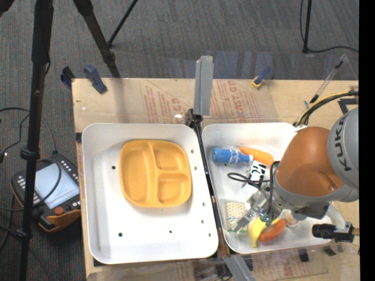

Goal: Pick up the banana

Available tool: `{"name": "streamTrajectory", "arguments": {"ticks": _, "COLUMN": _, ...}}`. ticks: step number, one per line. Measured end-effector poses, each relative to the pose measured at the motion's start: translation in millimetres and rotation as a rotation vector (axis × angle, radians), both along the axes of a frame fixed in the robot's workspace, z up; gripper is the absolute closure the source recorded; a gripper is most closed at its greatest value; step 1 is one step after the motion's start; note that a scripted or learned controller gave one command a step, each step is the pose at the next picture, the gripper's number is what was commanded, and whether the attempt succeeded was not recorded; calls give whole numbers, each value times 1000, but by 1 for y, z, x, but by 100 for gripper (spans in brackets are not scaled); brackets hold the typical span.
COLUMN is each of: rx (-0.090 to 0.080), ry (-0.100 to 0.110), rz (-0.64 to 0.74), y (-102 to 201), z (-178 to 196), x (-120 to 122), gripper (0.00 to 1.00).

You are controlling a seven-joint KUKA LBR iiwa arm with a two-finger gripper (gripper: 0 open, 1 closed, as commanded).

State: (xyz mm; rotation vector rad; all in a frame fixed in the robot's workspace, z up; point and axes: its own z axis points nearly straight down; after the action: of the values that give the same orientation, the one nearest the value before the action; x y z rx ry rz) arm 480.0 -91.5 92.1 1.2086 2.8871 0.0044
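At the lower right of the frame, the two-finger gripper point(256, 211) is hovering over the small curved yellow banana point(256, 230), which lies beside an orange carrot-shaped toy point(273, 230) in the right-hand shallow white bin point(234, 247). I cannot tell the tool's state. A good grasp probably means centring on the banana, clear of that neighbour.

Tabletop point(146, 98): brown board, red print. Two white bins side by side on it, touching at middle: left bin point(99, 239), right bin point(225, 130). Grey post point(203, 85) upright behind their junction. Blue clamp point(95, 78) at back left edge, yellow-blue clamp point(261, 78) at back.
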Motion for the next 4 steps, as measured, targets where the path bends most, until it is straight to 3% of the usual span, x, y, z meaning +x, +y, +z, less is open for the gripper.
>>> {"name": "streamTrajectory", "arguments": {"ticks": 4, "rx": 0, "ry": 0, "rz": 0, "y": 0, "z": 0, "x": 0, "gripper": 0}}
